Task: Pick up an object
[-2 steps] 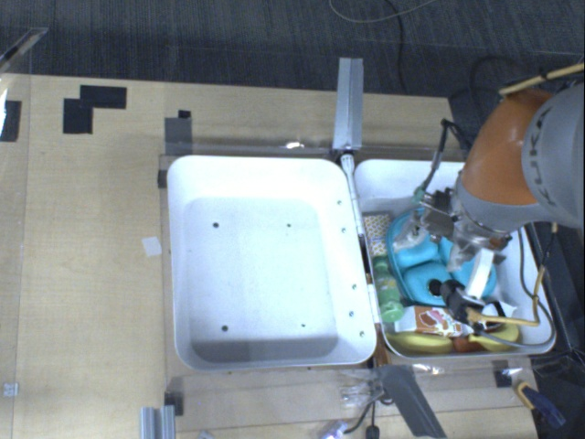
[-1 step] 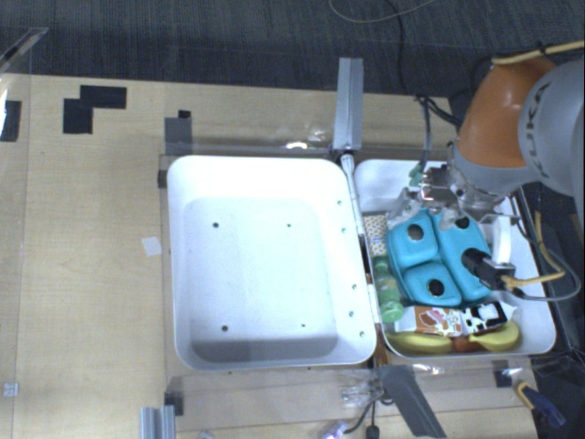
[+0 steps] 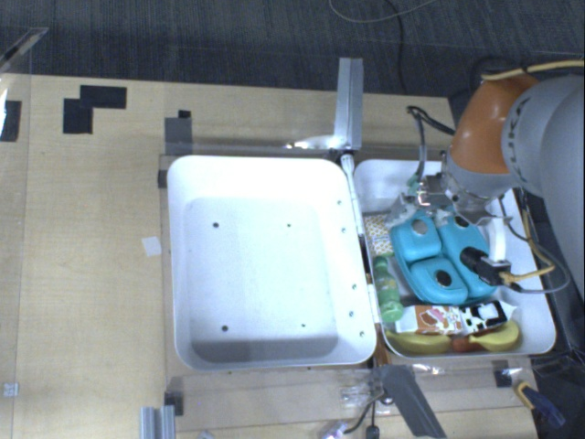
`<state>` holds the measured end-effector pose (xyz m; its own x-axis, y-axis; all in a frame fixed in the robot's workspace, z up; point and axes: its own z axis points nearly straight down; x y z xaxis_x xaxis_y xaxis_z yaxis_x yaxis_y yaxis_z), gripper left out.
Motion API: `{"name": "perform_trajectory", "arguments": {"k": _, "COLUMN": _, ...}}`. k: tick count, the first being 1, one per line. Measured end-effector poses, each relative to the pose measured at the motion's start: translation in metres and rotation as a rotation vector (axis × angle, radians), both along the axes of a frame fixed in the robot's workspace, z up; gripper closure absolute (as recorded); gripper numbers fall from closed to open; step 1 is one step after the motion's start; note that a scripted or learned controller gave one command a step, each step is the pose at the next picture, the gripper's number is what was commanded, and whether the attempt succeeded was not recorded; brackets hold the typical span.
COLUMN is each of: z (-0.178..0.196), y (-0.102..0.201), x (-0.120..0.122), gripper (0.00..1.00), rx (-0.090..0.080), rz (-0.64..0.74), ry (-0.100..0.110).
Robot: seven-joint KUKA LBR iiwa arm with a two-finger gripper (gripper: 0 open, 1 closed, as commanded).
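The right white bin (image 3: 541,332) holds a pile of objects. A big blue plastic piece (image 3: 437,256) lies in its middle. A green bottle (image 3: 387,291) rests along the bin's left wall. A yellow banana (image 3: 457,341) and a printed carton (image 3: 448,318) lie at the front. My gripper (image 3: 423,199) hangs low over the back of this bin, just at the blue piece's far edge, with the orange-banded wrist (image 3: 480,135) above it. I see nothing lifted off the pile.
The left white bin (image 3: 265,254) stands beside the right one, split from it by a shared rim (image 3: 361,245). A metal post (image 3: 350,99) rises behind the bins. Cables (image 3: 516,277) trail from the wrist across the right bin's right side.
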<state>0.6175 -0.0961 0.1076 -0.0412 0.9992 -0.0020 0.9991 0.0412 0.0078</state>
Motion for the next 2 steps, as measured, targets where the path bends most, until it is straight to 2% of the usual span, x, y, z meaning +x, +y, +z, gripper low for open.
{"name": "perform_trajectory", "arguments": {"k": 1, "z": 0.007, "y": 0.001, "x": 0.000, "gripper": 1.00, "rx": 0.002, "rz": 0.002, "ry": 0.004}}
{"name": "perform_trajectory", "arguments": {"k": 2, "z": 0.075, "y": 0.027, "x": -0.026, "gripper": 1.00, "rx": 0.001, "rz": 0.031, "ry": 0.006}}
